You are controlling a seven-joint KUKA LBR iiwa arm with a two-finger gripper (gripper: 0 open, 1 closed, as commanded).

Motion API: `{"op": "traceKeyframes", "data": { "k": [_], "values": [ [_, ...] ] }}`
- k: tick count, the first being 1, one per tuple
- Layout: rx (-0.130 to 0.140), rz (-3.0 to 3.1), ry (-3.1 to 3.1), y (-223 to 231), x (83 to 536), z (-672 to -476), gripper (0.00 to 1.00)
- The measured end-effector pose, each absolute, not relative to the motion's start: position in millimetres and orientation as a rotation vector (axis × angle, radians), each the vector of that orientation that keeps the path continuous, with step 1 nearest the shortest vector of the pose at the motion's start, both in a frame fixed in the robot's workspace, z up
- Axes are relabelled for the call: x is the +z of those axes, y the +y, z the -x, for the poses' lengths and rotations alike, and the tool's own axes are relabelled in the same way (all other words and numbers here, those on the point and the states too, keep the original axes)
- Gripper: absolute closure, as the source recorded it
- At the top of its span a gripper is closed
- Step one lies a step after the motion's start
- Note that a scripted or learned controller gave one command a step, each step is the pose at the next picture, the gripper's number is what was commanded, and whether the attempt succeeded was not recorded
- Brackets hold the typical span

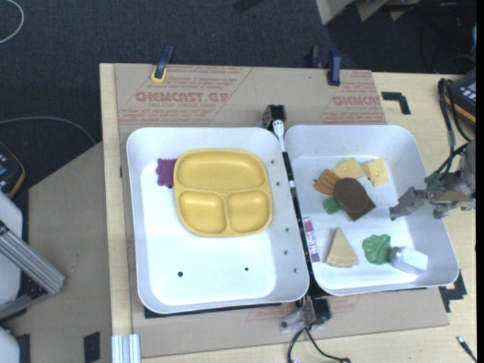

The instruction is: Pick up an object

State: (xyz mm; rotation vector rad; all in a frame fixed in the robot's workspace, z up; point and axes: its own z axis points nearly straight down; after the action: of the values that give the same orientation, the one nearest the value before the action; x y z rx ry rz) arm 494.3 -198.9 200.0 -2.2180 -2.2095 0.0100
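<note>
Your gripper (pixel 404 204) hangs over the right bin (pixel 423 274), right of the brown piece (pixel 353 198); its grip can't be told.

Well up and to the view's left of the claw (pixel 404 205), a yellow-tipped clamp (pixel 160 68) and a nearer blue clamp (pixel 333 66) sit on the printed cardboard sheet (pixel 227 97).

Gripper (pixel 402 206) entering from the right edge, held low and near level, grey fingertip pointing left, wrist hardware with cables trailing off to the right, finger spacing not discernible at this angle
</note>
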Motion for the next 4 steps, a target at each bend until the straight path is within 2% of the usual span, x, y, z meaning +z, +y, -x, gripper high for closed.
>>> {"op": "traceKeyframes", "data": {
  "k": [1,3,4],
  "values": [
    [0.000,2.222,-2.222,-199,206,-497.5,0.00],
    [0.004,2.217,-2.216,-195,89,-497.2,0.00],
    [-0.001,2.225,-2.220,-196,103,-498.8,1.00]
  ]
}}
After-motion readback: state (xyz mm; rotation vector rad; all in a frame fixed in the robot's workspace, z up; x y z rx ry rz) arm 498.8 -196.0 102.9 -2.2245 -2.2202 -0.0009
